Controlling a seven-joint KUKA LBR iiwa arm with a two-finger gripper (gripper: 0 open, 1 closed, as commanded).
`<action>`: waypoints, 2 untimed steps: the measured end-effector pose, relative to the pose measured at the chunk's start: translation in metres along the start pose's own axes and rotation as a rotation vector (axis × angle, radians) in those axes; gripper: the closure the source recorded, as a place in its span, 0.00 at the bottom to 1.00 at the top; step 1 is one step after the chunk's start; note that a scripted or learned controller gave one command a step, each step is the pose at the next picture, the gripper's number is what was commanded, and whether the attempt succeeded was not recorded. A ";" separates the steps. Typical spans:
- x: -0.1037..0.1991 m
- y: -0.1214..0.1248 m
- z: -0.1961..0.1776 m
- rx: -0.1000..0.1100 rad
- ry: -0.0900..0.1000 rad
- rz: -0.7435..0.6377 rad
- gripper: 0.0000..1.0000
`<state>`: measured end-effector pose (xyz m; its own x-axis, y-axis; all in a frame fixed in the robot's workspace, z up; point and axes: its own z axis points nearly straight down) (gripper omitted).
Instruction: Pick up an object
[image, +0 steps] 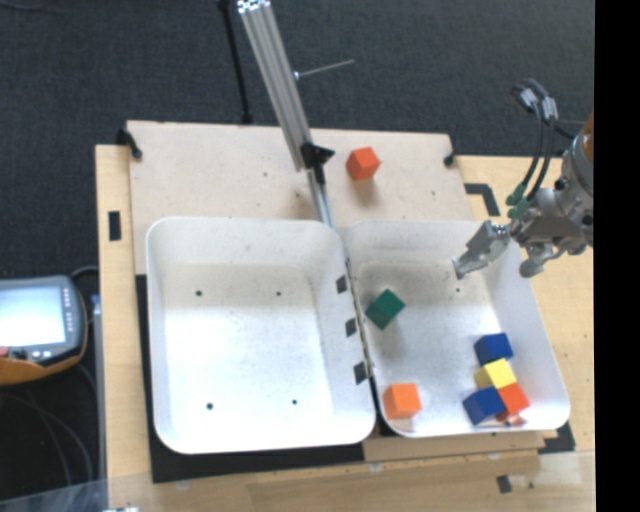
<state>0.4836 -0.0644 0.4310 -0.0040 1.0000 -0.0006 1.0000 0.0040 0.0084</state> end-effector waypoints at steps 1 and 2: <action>-0.064 0.002 -0.048 0.000 -0.004 0.009 0.00; -0.065 0.001 -0.044 0.006 -0.002 0.005 0.00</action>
<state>0.4844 -0.1290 0.4754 0.0013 1.0000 -0.0024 1.0000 -0.0013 0.0024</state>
